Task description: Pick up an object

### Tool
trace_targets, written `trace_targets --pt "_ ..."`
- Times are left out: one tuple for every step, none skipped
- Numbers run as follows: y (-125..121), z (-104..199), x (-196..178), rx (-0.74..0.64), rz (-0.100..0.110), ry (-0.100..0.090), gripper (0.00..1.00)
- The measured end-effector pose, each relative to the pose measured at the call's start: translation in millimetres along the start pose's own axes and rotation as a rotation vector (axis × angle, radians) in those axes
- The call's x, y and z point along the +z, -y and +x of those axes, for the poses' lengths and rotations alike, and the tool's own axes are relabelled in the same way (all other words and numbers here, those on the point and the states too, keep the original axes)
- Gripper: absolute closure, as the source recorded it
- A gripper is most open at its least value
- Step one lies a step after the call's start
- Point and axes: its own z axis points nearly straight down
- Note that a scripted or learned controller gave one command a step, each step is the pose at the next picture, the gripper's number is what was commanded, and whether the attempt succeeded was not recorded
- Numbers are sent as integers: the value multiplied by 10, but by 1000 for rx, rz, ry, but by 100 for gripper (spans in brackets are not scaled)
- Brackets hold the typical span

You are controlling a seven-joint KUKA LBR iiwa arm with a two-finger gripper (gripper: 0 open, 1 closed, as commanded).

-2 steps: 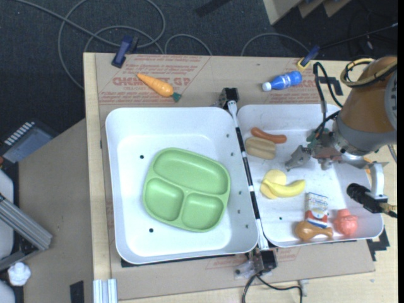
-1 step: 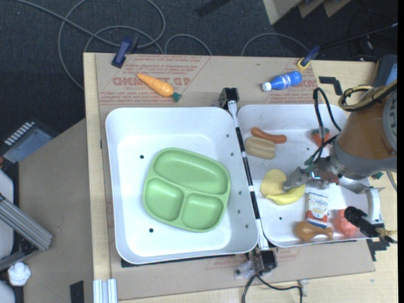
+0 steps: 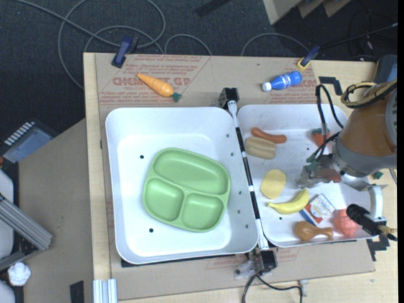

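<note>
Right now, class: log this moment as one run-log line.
task: pick object | gripper: low in right bin, beside banana | grasp: cannot tell | left bin: green tray

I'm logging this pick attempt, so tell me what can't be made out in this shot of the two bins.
- Gripper, camera view: too small and dark to tell its state or whether it grips anything.
- Small box: print too small to read.
- Pink object: partly covered by a black part of the arm.
- Arm: cut off by the right edge.
- Orange-red item: half hidden behind the arm and cables.
</note>
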Motion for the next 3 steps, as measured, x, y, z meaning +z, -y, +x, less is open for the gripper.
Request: trace_targets --pt "2 0 2 0 1 0 0" --pt "457 266 104 -1 3 -1 0" --pt "452 266 4 0 1 0 100"
